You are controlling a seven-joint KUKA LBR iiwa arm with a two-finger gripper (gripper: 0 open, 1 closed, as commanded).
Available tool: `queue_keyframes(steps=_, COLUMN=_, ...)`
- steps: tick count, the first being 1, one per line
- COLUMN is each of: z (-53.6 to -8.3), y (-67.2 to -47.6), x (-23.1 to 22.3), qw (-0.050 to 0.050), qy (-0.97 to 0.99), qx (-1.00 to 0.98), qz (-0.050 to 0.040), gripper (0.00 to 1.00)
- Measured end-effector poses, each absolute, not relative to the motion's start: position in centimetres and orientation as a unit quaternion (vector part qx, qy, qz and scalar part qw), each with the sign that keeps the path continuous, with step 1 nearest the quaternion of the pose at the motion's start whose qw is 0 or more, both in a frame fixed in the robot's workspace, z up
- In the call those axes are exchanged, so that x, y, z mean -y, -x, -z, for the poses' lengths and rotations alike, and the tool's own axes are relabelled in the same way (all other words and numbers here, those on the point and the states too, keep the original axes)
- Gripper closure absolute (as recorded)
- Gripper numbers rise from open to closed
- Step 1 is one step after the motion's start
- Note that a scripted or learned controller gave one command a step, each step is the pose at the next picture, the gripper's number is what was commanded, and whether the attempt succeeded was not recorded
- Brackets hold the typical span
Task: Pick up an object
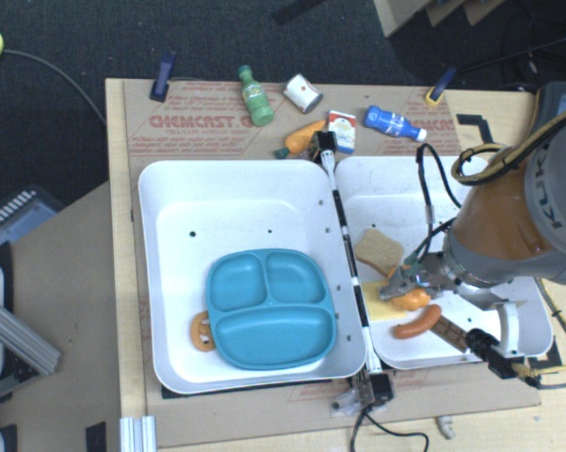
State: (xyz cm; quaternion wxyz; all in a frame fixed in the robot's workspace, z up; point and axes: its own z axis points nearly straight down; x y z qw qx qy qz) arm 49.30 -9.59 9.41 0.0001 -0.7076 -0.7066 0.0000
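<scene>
gripper (pixel 402 285): lowered into the right bin (pixel 396 182), over the food pieces; finger state cannot be told
orange piece (pixel 412 299): seen just under the gripper, touching a yellow slice (pixel 384 311)
sausage (pixel 419 323): laid beside them
bread slice (pixel 380 250): placed near the divider
left bin (pixel 169 196): blue divided plate (pixel 268 307) contained

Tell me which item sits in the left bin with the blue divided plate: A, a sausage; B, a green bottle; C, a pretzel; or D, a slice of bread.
C: the pretzel lies in the left bin, tucked at the left edge of the blue divided plate; the green bottle lies on the bench behind the bins.
</scene>
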Motion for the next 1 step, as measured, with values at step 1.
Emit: queue_keyframes(steps=1, z=-18.47, y=-53.61, x=3.67, qw=0.0, qy=0.707, qx=0.708, qz=0.0005, gripper=1.0)
